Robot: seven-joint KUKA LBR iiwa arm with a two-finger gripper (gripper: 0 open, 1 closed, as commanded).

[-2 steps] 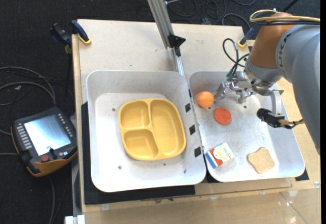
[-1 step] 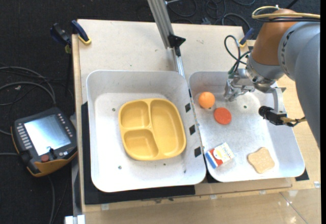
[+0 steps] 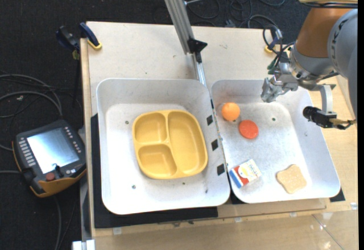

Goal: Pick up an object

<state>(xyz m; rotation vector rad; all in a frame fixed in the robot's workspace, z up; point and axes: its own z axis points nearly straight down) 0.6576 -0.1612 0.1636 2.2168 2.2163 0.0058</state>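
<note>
Camera view, from above at a slant.

Bench [image 3: 142, 44]: pale top, bearing two shallow white bins side by side.

Left bin [image 3: 114, 186]: holds one yellow tray [image 3: 169, 144] with three compartments, lying flat near the bin's middle.

Right bin [image 3: 318, 158]: holds four items.
- Orange ball [image 3: 230, 111]: far left part of the bin, close to the divider between the bins.
- Red disc [image 3: 248, 129]: just beside the ball, to its right and nearer.
- Small carton [image 3: 245, 173]: white with red and blue print, near left corner, lying tilted.
- Toast slice [image 3: 291, 178]: tan, near right part, well apart from the carton.

Arm [image 3: 327, 33]: grey with an orange band, entering from the right, above the far right corner of the right bin.

Gripper [image 3: 271, 93]: pointing down over the far part of the right bin, to the right of the ball and apart from it. Nothing is seen between its tips; whether they are spread or closed cannot be told.

Off the bench, left: a handheld pendant [image 3: 48, 155] with a screen on the dark floor.
</note>
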